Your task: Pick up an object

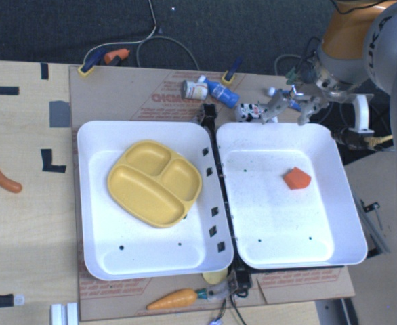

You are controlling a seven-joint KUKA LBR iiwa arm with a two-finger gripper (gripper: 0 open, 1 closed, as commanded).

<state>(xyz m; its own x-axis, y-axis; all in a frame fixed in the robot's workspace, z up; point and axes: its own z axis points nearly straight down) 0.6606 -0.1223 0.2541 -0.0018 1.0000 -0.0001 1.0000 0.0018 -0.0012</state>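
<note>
On the far left of the surface a small orange sausage-shaped toy lies by itself, well apart from both bins. The left bin holds a yellow divided plate, lying flat and a little askew toward the bin's upper half. Just below the bins' front edge a toy carrot rests on the cardboard sheet. Behind the bins, near where they meet, a small white-and-blue bottle or tube lies on its side. The right bin contains one thing, a small orange block, sitting in the upper right part of the bin floor, apart from every wall. This block looks like the likeliest target for the pick. The pincer hangs just beyond the far rim of the right bin, above and slightly left of the block; its fingers look spread apart with nothing between them. By my reading the task stands at the approach step: nothing is grasped yet. The next move would call for carrying the pincer forward over the rim and a little right until it is centred above the block, lowering to the bin floor with the fingers straddling it, then clenching and lifting
</note>
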